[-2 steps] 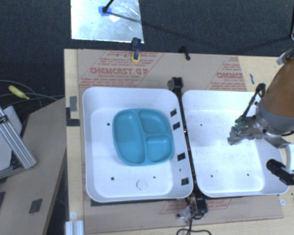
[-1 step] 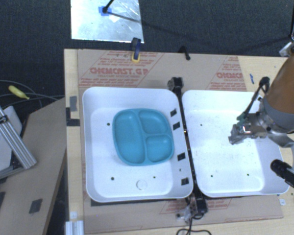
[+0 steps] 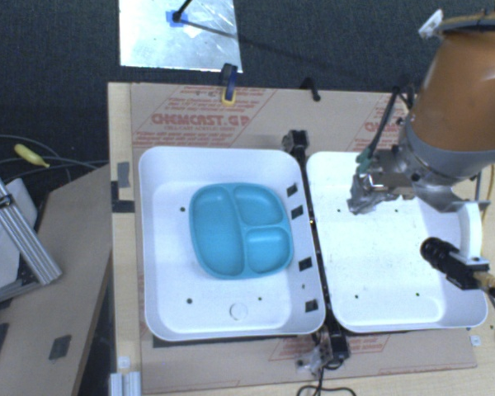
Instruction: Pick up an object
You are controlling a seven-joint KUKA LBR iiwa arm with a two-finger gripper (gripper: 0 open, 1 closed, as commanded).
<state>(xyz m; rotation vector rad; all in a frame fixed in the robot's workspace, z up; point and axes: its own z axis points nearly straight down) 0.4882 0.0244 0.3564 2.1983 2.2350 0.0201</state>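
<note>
Lying in left bin (image 3: 161, 246): blue divided plate (image 3: 239, 229); end effector (image 3: 365, 198) over rt bin (image 3: 396, 295)

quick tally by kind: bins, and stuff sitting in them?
White bins: 2 (left, right)
Blue divided plate: 1, in the left bin
Small clear disc: 1, in the left bin
Total: 4

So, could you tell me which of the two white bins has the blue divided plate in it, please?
The left bin, the one farther from the arm, holds the blue divided plate. The gripper hangs over the right bin, which shows only its white floor.
</note>
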